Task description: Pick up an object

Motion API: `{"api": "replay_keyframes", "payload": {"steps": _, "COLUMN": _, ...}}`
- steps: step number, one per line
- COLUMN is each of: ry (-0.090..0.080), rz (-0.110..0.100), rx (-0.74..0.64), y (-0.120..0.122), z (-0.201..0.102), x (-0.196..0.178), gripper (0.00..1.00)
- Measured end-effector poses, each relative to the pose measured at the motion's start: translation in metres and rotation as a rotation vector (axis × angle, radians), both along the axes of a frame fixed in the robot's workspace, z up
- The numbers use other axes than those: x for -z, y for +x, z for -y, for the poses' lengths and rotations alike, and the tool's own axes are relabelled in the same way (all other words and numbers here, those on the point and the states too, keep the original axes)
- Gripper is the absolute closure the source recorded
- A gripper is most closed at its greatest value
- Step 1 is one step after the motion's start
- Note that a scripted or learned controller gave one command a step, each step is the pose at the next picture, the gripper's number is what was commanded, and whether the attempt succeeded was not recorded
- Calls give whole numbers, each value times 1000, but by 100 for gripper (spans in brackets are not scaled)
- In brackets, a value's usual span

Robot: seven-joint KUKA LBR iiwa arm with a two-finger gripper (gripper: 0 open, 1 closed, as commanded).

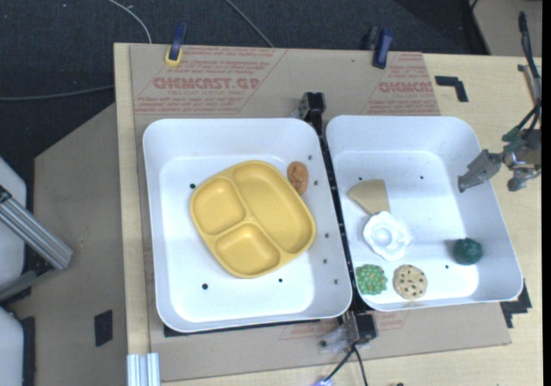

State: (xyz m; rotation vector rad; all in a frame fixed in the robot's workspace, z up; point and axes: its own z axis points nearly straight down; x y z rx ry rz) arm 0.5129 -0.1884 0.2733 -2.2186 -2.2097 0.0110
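Note:
My gripper [497,176] hovers over the right rim of the right bin [430,136], open, with nothing between its fingers. In that bin lie a tan wedge [368,196], a white egg-shaped toy [385,235], a green round piece [371,277], a chocolate-chip cookie [410,281] and a dark green ball [467,250]. The ball is closest to the gripper, a little below and to its left. The left bin [164,203] holds a yellow divided plate [250,217] and a small brown item [297,175] by the plate's upper right edge.
The two bins sit side by side on a cardboard sheet [224,83], with a black divider [331,203] between them. Blue clamps [176,44] [380,46] hold the sheet's far edge. Cables run across the dark floor beyond.

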Motion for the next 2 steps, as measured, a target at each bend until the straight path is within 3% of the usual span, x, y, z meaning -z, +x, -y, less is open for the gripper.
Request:
{"api": "replay_keyframes", "payload": {"steps": 1, "ry": -3, "rz": 13, "rx": -4, "y": 2, "z": -1, "x": -7, "gripper": 0}}
{"api": "replay_keyframes", "payload": {"steps": 2, "ry": -1, "rz": 9, "rx": -4, "y": 8, "z": 6, "x": 41, "gripper": 0}}
